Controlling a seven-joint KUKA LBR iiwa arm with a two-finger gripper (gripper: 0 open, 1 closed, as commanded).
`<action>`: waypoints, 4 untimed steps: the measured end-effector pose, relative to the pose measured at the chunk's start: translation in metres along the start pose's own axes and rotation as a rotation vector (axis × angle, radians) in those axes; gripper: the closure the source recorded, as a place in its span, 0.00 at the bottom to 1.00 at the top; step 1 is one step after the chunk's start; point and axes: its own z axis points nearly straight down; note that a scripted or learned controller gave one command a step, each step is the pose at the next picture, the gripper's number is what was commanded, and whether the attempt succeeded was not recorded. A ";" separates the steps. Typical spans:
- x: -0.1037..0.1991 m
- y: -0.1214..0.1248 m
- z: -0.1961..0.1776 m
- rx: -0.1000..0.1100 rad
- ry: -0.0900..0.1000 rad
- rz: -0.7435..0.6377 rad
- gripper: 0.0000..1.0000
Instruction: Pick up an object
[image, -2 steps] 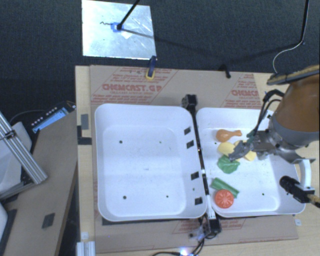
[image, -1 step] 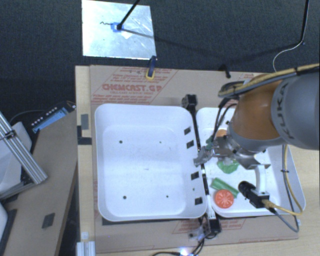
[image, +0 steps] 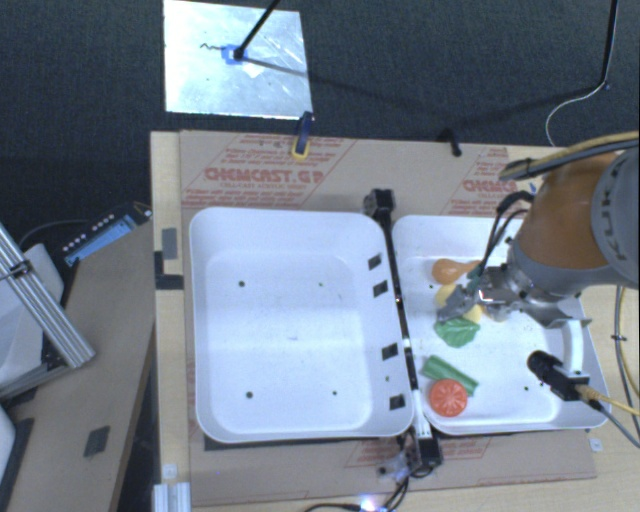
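Note:
My gripper (image: 466, 302) reaches down into the right bin (image: 520, 405) from the right, just above a yellow piece (image: 447, 295) and a green leafy object (image: 457, 333). An orange object (image: 449, 270) lies a little farther back. Near the bin's front sit a red tomato-like ball (image: 449, 398) and a green flat piece (image: 449, 371). The arm covers the back right of the bin.
The left bin (image: 290, 320) stands beside the right one, with a black divider strip (image: 397, 310) between them. A cardboard sheet (image: 260, 170) lies under both bins. A shiny metal plate (image: 238, 58) lies behind the bench.

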 end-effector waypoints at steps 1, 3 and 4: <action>-0.040 -0.007 0.070 0.005 0.002 -0.002 0.00; 0.012 0.117 0.071 0.000 0.004 -0.013 0.00; 0.002 0.030 0.072 0.008 0.004 -0.004 0.00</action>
